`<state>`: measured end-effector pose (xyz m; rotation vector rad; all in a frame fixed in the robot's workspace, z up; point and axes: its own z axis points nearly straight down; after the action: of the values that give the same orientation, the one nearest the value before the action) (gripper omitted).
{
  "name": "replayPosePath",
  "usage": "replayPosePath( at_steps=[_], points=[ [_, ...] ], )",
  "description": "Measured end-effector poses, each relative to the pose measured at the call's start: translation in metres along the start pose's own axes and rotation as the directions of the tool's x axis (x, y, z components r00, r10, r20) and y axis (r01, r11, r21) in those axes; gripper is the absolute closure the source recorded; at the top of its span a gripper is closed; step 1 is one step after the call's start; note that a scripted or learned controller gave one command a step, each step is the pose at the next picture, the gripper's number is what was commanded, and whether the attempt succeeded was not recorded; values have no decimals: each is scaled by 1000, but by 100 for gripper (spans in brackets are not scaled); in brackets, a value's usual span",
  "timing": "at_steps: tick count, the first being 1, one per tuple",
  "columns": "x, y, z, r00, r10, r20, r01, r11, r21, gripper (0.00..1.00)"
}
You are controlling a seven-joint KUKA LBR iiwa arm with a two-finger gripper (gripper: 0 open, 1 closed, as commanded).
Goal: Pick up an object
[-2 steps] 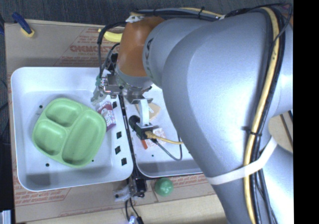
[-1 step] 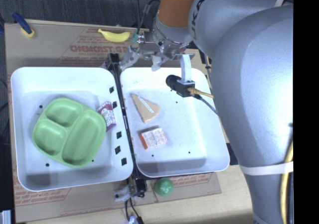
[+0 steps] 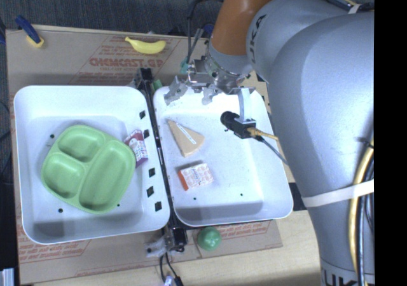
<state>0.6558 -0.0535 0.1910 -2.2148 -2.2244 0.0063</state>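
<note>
Two things inside the right-hand bin (image 3: pixel 254 170): tan wedge (image 3: pixel 186 138) at its middle, packet (image 3: pixel 195 177) nearer its front rim. Seems light, stiff; pinch across the wedge's straight sides. Gripper (image 3: pixel 189 93) over the bin's back end, spread wide, empty.

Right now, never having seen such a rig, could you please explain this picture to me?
One camera fixed overhead looks down at a slant. The grey machine is a robot arm reaching in from the right; its gripper hangs over the far edge of the right bin. That bin holds a tan wedge and a small orange packet. The left bin holds a green divided plate and a red packet. A banana and a green ball lie outside. Nothing is visibly held.
</note>
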Motion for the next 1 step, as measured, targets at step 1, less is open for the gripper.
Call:
replayPosePath(
  at_steps=[1],
  points=[
    [83,1,-1,1000,-4,-2,4,1000,-1,0]
  ],
)
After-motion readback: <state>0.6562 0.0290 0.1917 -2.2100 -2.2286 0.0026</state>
